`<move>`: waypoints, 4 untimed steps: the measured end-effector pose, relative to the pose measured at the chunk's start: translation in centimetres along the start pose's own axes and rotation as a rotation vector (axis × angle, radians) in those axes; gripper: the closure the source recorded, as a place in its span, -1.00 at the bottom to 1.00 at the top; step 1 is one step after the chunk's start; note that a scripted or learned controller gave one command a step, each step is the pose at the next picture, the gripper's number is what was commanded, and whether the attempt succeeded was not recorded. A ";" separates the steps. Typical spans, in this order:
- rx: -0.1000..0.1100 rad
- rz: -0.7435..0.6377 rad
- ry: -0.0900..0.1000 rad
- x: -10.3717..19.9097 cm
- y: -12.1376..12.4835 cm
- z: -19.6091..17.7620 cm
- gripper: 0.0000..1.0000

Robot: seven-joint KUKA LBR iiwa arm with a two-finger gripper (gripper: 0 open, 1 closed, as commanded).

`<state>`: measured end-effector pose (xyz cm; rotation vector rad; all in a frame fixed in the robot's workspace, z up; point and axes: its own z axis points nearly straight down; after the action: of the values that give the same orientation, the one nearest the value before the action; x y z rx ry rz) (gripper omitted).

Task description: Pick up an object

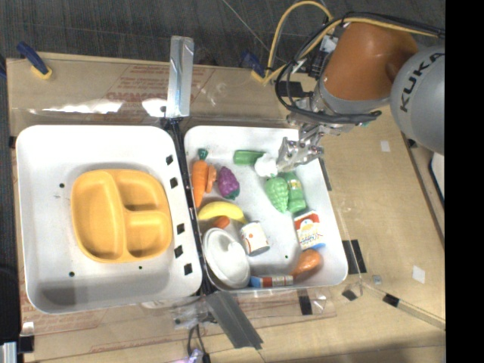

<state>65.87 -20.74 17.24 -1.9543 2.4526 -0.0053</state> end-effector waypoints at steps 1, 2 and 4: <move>-0.008 -0.505 -0.002 0.6 2.5 -0.4 1.00; -0.003 -0.706 -0.002 -0.9 0.3 -0.2 1.00; -0.008 -1.174 -0.007 -5.2 1.4 0.5 1.00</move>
<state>65.69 -15.32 16.75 -2.9876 0.9601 0.0066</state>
